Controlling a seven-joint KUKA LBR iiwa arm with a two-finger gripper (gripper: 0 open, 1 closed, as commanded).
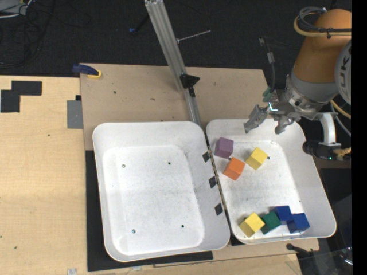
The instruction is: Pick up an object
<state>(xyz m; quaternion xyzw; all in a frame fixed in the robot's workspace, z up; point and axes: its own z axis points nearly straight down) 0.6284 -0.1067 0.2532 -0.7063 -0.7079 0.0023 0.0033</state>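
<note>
Nothing has been picked up yet, as far as I can judge from my camera view: the gripper (268,123) hangs over the far edge of the right bin (312,179) with its two fingers spread apart and only bare bin floor showing between them. Every candidate sits loose in that bin. The purple block (223,147), the orange block (234,168) and a yellow block (257,158) lie near one another just below the fingers, with the yellow one closest to my line of descent. A second yellow block (251,224), a green block (270,220) and two blue blocks (290,219) are huddled together at the near edge. So the whole grasp is left: choose a piece, come down, close, lift. The left bin (109,153) plays no part so far. I cannot read how high the fingertips ride above the bin, and the huddled blocks partly hide each other's edges, so I cannot tell where one ends.
</note>
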